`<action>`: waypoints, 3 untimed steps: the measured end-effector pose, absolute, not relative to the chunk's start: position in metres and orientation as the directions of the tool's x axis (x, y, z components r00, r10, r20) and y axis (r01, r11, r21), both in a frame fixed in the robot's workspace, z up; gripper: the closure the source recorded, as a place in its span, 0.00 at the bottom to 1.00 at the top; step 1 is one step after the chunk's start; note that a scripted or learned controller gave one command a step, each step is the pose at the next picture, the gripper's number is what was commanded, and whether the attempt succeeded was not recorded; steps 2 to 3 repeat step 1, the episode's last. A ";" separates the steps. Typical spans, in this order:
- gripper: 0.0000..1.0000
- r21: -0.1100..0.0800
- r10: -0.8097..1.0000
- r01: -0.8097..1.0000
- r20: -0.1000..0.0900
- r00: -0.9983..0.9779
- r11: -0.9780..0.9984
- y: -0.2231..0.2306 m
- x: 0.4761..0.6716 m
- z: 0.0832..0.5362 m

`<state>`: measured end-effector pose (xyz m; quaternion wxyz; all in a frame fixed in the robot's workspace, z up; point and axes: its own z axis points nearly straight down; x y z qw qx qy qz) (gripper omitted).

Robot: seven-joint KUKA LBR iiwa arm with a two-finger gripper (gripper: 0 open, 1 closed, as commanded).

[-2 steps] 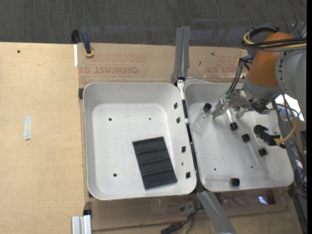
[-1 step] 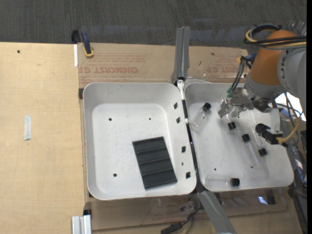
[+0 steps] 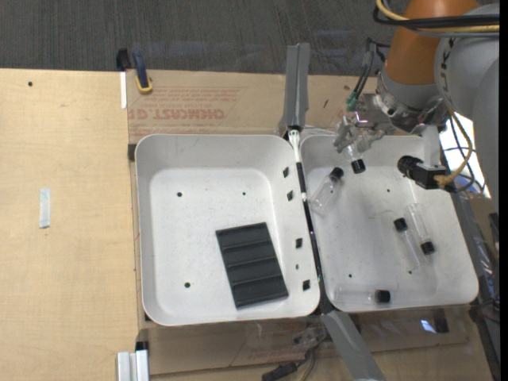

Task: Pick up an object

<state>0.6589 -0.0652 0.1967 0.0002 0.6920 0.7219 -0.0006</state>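
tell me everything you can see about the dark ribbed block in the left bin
The dark grey, almost black rectangular block lies flat on the floor of the left white bin, right of centre and toward the near wall. Its top is divided by cross grooves into about four raised bands, with a matte look like rubber or plastic. It sits skewed, its long axis tilted slightly from the bin's sides. Nothing touches it except the bin floor.

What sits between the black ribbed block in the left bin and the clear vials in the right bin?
In the camera view, the two bins' adjoining rims run between the black ribbed block and the clear vials, with bare white floor on either side.
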 end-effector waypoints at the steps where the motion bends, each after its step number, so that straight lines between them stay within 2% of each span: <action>1: 1.00 -0.001 1.000 1.000 -0.002 -0.014 0.014 -0.045 0.659 0.235; 3: 1.00 -0.001 1.000 1.000 -0.002 -0.014 0.014 -0.045 0.659 0.235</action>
